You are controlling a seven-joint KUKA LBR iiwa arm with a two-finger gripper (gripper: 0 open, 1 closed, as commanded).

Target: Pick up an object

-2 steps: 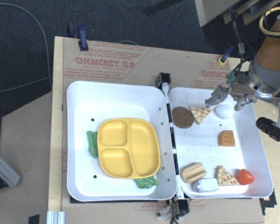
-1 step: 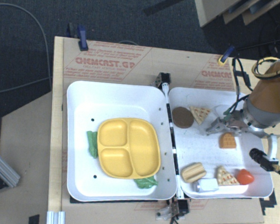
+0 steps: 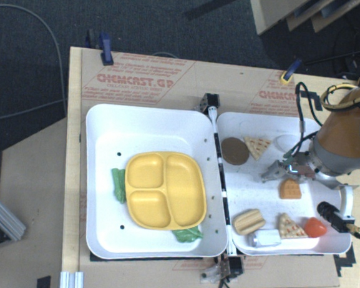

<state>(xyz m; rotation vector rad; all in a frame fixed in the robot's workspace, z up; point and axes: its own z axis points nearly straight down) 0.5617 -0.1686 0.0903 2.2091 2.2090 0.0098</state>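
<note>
White plastic on both sides of the camera view: left bin [image 3: 97, 164] mid-frame, carrying a yellow divided tray [image 3: 165, 190] with green scraps [image 3: 119, 185] poking out from under its left and lower edges; right bin [image 3: 340, 245] toward the right of the frame, scattered with play food. Near its upper left corner, a brown disc [image 3: 234, 150] touching a waffle-patterned wedge [image 3: 257, 145]. Along its lower wall, a tan roll [image 3: 249, 220], a second wedge [image 3: 292, 226] and a red tomato [image 3: 315, 227] just beside it.

Hanging low over the right bin's middle, gripper [image 3: 284, 172], just above and left of an orange block [image 3: 290, 190] in the frame (spread or pressed together, cannot tell from this angle). Nothing seen held.

Likely step: settling on the orange block, the closest piece. Best done by shifting slightly toward the lower right of the frame to centre over it, descending straight, closing across its narrower sides, then lifting slowly and checking for slip.
</note>
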